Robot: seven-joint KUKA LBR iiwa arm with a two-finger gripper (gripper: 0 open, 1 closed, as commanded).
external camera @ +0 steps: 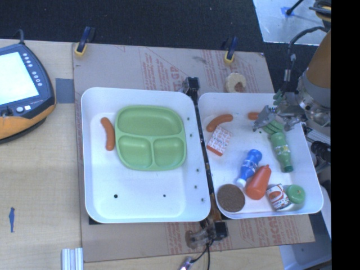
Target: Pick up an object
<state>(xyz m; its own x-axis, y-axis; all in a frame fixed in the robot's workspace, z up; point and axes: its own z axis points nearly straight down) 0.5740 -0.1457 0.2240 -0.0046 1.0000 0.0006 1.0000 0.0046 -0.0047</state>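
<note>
My gripper (275, 122) hangs over the far right part of the right bin (264, 213), open, its fingers spread on either side of the top end of a green bottle (281, 149) that lies flat. Nothing is lifted. Just left of the gripper lies a small orange piece (253, 116). Also in this bin are a sausage (219, 121), a red-and-white packet (219, 140), a blue bottle (249, 165), a red bottle (258, 183), a brown disc (230, 198), a small can (276, 197) and a green round fruit (295, 194).
The left bin (140, 212) holds a green divided plate (151, 138) and a second sausage (108, 133). A control pendant (22, 91) lies at the bench's left edge. A tape roll (235, 83) sits behind the right bin.
</note>
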